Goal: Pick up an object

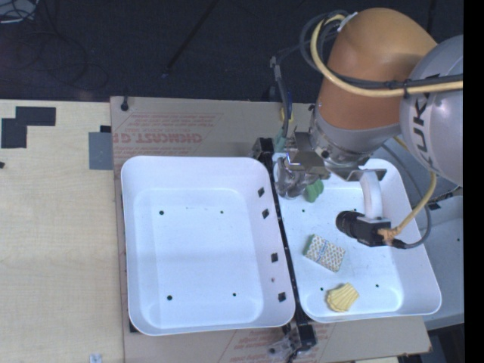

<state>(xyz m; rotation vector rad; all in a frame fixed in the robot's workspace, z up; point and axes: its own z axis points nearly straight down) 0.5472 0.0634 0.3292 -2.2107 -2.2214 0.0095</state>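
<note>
My gripper [292, 181] is down in the far left corner of the right bin [412, 278], close to the wall it shares with the left bin. A small green object [313, 192] shows just right of the gripper, touching or partly under it; I cannot tell whether it sits between the fingers. A pale rectangular block with a dotted pattern [325, 252] lies in the middle of the right bin. A yellow ridged piece [342, 298] rests near that bin's front edge.
The left bin [136, 225] stands beside the right one, their rims meeting at a row of black clips [274, 257]. The big orange and grey wrist [370, 74] hangs over the far part of the right bin. Cardboard [189, 131] lies under both bins.
</note>
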